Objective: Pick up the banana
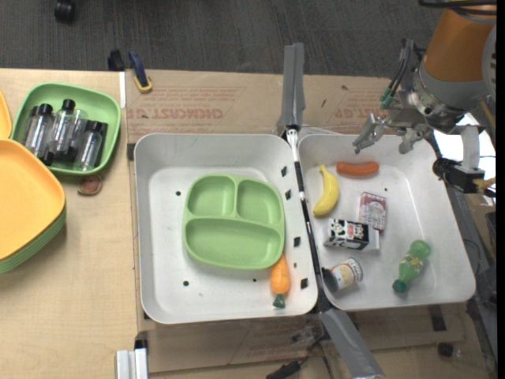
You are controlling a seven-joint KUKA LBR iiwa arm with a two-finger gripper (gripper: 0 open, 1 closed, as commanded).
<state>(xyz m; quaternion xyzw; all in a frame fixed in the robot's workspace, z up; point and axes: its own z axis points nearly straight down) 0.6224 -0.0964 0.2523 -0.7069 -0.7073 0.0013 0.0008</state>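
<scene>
Roughly, left to right:
Far left: stack of orange plates [28,204] on the bench, at nine o'clock of the scene; above it a green tray [104,113] holding small dark-capped bottles [63,133].
Left bin [154,235]: holds a green divided plate [234,222] near its middle; a carrot [280,279] touching the plate's five o'clock corner.
Divider: grey bar [293,85] running up at twelve o'clock between the two bins.
Right bin [442,283]: crowded; banana [326,190] lies near the bin's left wall, at about ten o'clock of the bin, long axis roughly twelve to six.
Banana's neighbours: sausage [357,166] just beside at two o'clock; milk carton [349,234] near at five o'clock; pink packet [372,211] at three to four o'clock; can [346,275] and green bottle [410,265] farther off toward six and four o'clock.
Gripper [392,138]: hangs over the bin's upper rim at two o'clock of the banana, well apart from it; fingers spread, nothing between them.
Step in hand: approach, by the look of it; banana untouched.
Next move: likely calls for travel toward eight o'clock, jaws turned across the banana's short width, then a descent clear of the sausage.
Surface: wooden bench top, brown cardboard sheet [205,109] under the bins.
Room: dark carpet [221,14] at twelve o'clock, a chair castor [65,8] at eleven.
</scene>
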